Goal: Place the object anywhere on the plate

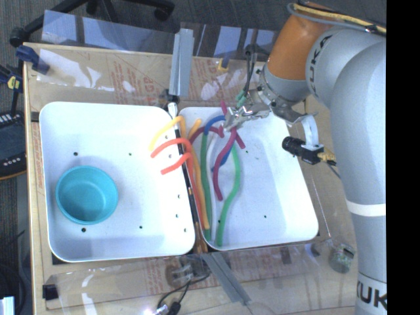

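Note:
A teal round plate (86, 194) with a raised rim lies at the lower left of the left bin (111, 123). A bunch of bendy coloured rods fans out at the upper left of the right bin (282, 195). A green rod (227, 199) and a magenta rod (226, 159) lie inside the right bin. A yellow rod (163, 132) and a red rod (177, 163) hang over the divider into the left bin. My gripper (235, 118) is at the top of the bunch, right where the magenta and blue rods (213, 125) meet.
An orange rod (199, 199) runs along the divider between the bins. The grey arm with its orange band (295, 41) fills the upper right, and a black fitting (298, 146) juts over the right bin. A metal post (180, 64) stands behind the bins.

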Controlling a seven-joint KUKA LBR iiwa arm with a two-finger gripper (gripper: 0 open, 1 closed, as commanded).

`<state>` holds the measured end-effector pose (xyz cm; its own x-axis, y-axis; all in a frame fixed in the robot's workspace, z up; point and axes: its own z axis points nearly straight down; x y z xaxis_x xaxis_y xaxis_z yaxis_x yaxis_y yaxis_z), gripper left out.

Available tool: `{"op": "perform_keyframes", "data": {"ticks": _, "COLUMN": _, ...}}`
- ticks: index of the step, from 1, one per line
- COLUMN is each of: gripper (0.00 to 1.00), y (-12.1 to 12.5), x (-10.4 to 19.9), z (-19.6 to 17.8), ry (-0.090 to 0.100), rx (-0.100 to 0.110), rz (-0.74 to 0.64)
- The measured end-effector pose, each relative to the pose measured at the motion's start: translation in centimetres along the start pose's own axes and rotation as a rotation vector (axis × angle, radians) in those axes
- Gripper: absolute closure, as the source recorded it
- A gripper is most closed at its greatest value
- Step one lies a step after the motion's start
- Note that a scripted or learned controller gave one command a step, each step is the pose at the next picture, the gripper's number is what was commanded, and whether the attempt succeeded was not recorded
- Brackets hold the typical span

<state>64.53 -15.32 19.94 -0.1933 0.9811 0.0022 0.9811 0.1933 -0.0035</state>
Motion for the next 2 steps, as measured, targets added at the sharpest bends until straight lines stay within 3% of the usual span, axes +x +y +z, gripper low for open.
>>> {"op": "perform_keyframes", "data": {"ticks": 1, "gripper": 1.00, "y": 0.2, "x": 9.4, "z": -3.8, "ry": -0.001, "rx": 0.002, "rz": 0.034}}
{"op": "perform_keyframes", "data": {"ticks": 2, "gripper": 1.00, "y": 0.0, "x": 18.5, "z": -6.4, "ry": -0.002, "rx": 0.002, "rz": 0.162}}
